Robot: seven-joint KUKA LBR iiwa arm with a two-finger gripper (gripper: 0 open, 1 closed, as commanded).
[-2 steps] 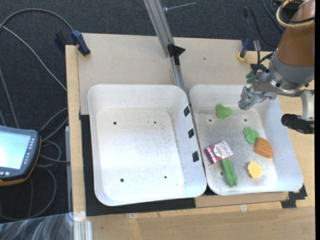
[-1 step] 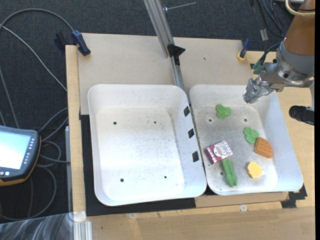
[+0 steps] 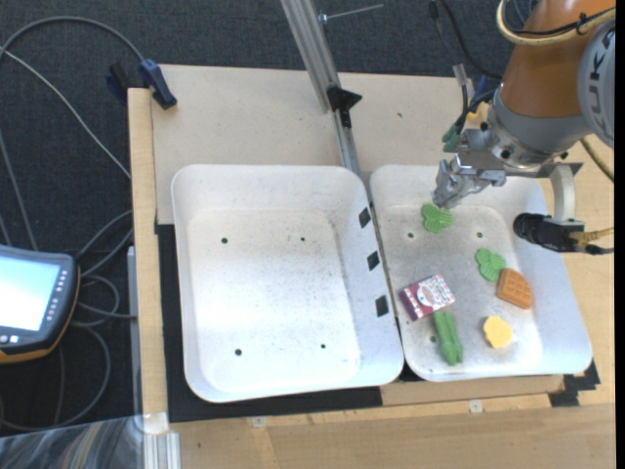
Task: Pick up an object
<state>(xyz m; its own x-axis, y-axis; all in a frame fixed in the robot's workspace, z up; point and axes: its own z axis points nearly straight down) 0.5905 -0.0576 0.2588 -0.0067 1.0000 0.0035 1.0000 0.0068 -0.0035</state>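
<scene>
Gripper (image 3: 447,195) poised just above and to the right of a small green piece (image 3: 437,218) in the right bin (image 3: 557,306)

Green piece lies at the upper left of the right bin's floor, just below and slightly left of the fingertips as the camera sees it; the two look nearly touching, though I cannot tell how high the tool stands over it; whether the fingers are spread or closed I cannot tell, and nothing shows between them; the piece looks lumpy with no clear long axis, so a short drop down and a touch leftward seems all the move needs; the other things, a second green piece (image 3: 490,262), a waffle toy (image 3: 514,288), a yellow piece (image 3: 498,332), a pink box (image 3: 427,296) and a long green toy (image 3: 448,337), lie farther down the bin, well apart from the tool; the left bin (image 3: 195,198) sits beside it.
</scene>
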